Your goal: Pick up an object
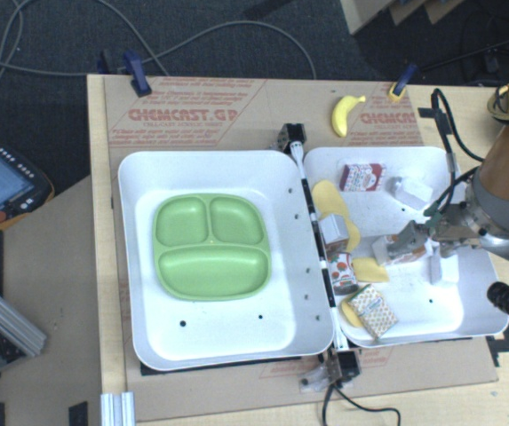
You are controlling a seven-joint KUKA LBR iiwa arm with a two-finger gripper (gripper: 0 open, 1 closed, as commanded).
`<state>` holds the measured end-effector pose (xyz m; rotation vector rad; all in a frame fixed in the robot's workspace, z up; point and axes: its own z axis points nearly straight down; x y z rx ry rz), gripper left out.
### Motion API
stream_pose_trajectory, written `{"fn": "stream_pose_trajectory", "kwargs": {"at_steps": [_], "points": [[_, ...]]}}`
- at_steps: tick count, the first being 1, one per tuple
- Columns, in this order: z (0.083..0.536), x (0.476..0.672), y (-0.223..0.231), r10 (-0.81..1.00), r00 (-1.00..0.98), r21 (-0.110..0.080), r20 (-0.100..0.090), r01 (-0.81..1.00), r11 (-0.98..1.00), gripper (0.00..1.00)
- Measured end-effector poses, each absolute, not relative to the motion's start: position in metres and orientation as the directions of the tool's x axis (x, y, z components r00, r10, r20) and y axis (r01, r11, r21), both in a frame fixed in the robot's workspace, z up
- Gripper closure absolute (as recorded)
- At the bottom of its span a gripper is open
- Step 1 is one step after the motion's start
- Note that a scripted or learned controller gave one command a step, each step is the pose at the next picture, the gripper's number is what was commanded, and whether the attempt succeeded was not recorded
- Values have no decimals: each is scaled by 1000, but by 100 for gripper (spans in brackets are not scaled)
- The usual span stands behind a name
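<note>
A smooth green sectioned plate (pixel 210 247) lies in the left white bin (pixel 139 185), glossy and rounded. The right bin (pixel 467 313) holds small clutter: a red-and-white carton (pixel 361 177), a patterned little box (pixel 376 312), pale yellow curved pieces (pixel 330 200). A plastic banana (pixel 345 114) sits outside on the cardboard. The gripper (pixel 411 242) hangs low inside the right bin, over its middle, among the packets; whether its fingers are spread or closed I cannot tell.
</note>
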<state>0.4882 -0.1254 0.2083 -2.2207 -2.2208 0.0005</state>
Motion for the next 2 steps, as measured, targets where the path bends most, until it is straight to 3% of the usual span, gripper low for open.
{"fn": "stream_pose_trajectory", "kwargs": {"at_steps": [1, 2], "points": [[106, 535, -99, 1000, 0, 24, -8, 1000, 1, 0], [99, 525, -102, 1000, -4, 54, -14, 999, 5, 0]]}}
